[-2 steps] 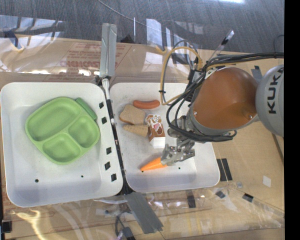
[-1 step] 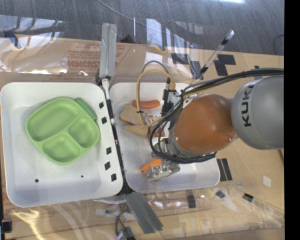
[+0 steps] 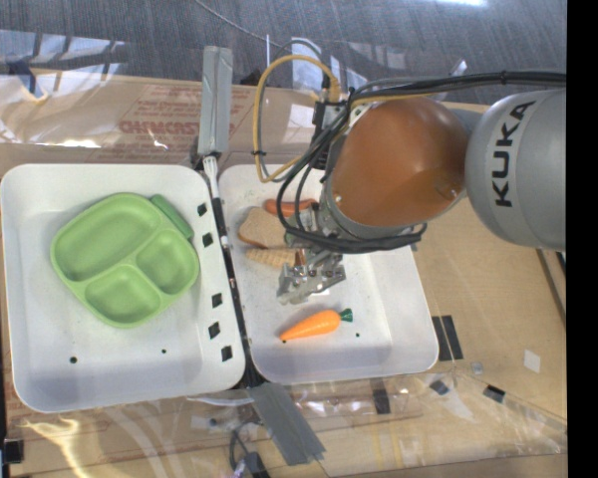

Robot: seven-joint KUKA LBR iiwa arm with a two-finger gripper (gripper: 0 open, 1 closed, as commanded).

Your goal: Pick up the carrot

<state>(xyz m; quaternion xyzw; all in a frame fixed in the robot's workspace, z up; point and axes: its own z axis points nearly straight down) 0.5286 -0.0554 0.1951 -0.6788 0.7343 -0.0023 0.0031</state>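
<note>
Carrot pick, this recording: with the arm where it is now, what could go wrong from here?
1. The gripper hangs above the carrot, nearer the far side of the right bin, not over it; closing here would likely catch nothing.
2. A waffle cone and a bread slice lie close beside the gripper, so a descent could knock or grab them instead.
3. The carrot lies flat and looks round, so it may roll away from a glancing touch.
</note>
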